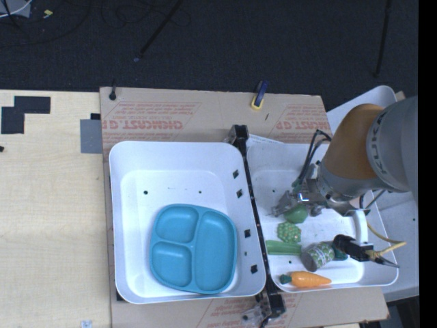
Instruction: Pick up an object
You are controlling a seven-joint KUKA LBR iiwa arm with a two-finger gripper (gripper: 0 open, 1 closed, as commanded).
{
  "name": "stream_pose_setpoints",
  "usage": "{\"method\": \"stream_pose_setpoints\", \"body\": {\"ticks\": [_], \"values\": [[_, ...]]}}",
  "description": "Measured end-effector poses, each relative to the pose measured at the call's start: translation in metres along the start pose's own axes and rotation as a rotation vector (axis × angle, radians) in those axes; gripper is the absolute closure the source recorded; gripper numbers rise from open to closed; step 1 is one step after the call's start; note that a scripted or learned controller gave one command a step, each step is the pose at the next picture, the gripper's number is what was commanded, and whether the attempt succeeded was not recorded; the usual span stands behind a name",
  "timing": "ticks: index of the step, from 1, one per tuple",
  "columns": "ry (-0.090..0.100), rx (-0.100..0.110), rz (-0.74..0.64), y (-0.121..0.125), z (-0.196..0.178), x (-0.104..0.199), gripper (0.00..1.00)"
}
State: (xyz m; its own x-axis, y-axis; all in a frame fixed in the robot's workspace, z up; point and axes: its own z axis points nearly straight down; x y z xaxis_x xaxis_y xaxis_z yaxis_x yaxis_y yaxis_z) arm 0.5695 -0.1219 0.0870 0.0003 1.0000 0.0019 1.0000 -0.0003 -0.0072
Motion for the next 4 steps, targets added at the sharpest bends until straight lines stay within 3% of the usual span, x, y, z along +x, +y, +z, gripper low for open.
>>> {"method": "stream_pose_setpoints", "body": {"ticks": [1,3,4], "values": [[0.0,-0.004,0.006,0.001,-0.014,-0.002,1.0],[-0.002,-0.011,-0.001,0.012,-0.123,0.01,1.0],[-0.001,-0.007,-0.002,0.012,-0.141,0.009,1.0]]}}
